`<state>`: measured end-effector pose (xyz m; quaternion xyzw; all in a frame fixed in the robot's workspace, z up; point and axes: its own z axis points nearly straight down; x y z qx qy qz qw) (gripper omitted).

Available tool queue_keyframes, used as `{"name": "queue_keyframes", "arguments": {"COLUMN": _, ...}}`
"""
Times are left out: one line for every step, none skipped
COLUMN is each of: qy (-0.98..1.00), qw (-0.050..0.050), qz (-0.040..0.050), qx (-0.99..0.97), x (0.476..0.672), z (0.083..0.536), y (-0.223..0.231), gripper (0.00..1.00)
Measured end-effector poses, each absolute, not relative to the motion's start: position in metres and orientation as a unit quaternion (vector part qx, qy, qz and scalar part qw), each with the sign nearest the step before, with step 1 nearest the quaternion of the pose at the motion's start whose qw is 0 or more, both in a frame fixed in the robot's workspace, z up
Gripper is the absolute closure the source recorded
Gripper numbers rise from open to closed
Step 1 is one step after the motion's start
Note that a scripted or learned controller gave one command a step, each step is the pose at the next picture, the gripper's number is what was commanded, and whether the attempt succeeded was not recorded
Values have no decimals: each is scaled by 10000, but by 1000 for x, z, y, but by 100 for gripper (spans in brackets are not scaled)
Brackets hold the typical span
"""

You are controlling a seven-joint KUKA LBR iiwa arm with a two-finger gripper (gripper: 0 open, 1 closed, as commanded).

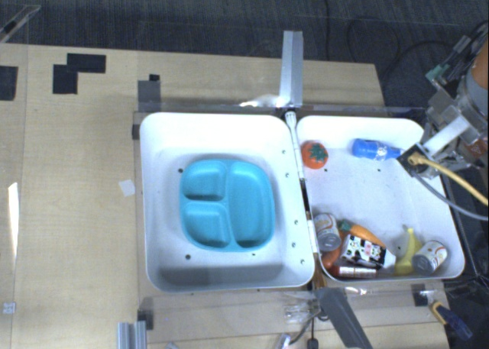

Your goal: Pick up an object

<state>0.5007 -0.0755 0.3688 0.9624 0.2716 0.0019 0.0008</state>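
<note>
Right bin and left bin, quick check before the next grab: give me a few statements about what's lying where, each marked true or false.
1. A blue tray lies in the left bin. True.
2. The orange ball and the blue bottle lie in the right bin, toward its far wall. True.
3. The blue bottle rests on the blue tray. False: it lies on the right bin's floor, apart from the other things.
4. A banana lies at the right bin's near wall, beside a can. True.
5. The left bin holds a black box. False: the black box is in the right bin, in the near-wall pile.
</note>
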Motion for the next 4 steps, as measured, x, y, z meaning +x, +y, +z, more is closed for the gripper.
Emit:
{"name": "queue_keyframes", "arguments": {"qy": 1957, "qw": 2, "qz": 15, "qx": 9807, "x": 495, "z": 356, "y": -54, "gripper": 100}}
{"name": "queue_keyframes", "arguments": {"qy": 1664, "qw": 7, "qz": 16, "qx": 9861, "x": 521, "z": 376, "y": -92, "gripper": 100}}
{"name": "queue_keyframes", "arguments": {"qy": 1092, "qw": -2, "qz": 16, "qx": 9940, "x": 496, "z": 373, "y": -62, "gripper": 100}}
{"name": "queue_keyframes", "arguments": {"qy": 1023, "qw": 7, "qz": 15, "qx": 9948, "x": 514, "z": 373, "y": -95, "gripper": 100}}
